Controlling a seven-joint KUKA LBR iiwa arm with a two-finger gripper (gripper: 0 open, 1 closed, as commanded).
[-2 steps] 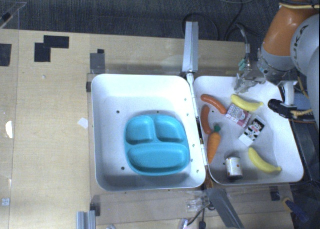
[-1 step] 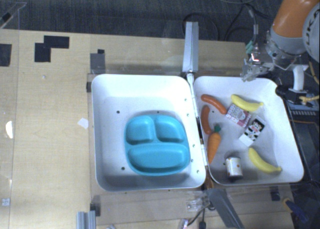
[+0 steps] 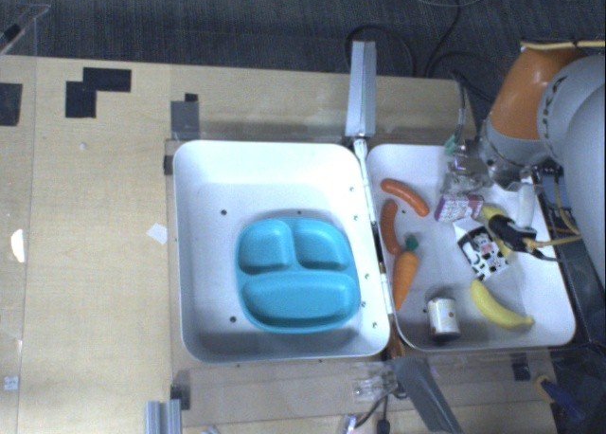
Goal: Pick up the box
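The claw (image 3: pixel 464 169) hangs at the right bin's (image 3: pixel 559 328) far edge, just above the box (image 3: pixel 457 207) — its state I cannot tell. The box lies beside a sausage (image 3: pixel 405 196); a carrot (image 3: pixel 404 275) lies nearer the camera.

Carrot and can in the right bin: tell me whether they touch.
Apart. The camera view shows bare white bin floor between the carrot and the can.

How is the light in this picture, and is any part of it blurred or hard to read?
In the camera view the light is even and soft. The blue tray casts only a faint shadow in the left bin. The arm at the right edge looks soft. The gripper and the small box beneath it are too small to read clearly.
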